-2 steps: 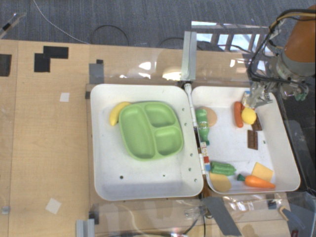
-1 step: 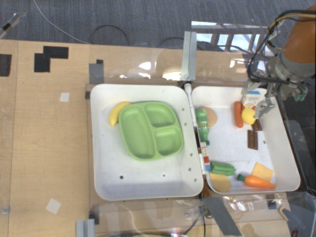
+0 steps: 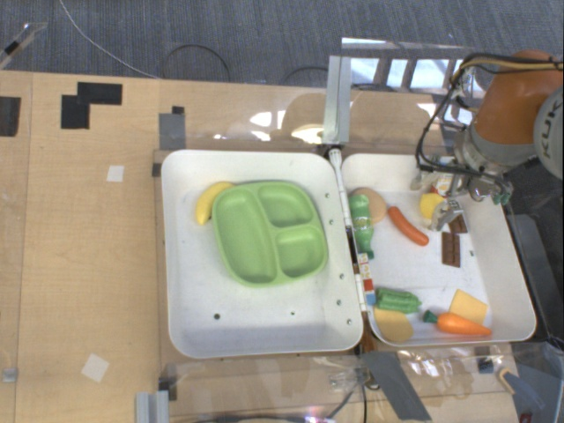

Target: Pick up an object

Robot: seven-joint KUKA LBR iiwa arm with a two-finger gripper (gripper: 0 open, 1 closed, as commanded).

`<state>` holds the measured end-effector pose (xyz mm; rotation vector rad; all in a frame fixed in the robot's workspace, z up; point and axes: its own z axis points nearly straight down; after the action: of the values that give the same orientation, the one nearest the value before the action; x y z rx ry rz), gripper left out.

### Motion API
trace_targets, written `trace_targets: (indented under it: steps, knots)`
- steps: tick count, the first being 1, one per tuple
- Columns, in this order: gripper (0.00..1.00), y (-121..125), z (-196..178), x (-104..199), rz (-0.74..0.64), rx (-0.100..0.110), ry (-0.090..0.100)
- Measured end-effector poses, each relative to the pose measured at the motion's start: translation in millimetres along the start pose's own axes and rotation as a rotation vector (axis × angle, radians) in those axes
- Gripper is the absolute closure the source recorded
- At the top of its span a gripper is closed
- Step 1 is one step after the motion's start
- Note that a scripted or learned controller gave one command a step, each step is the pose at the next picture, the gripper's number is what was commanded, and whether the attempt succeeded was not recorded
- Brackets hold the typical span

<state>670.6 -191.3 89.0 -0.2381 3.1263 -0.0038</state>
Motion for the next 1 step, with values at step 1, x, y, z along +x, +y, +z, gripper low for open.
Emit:
trace_targets:
  steps: [1]
  knots:
    - [0.0, 39.9, 0.4, 15.5, 0.041, -0.002, -0.006]
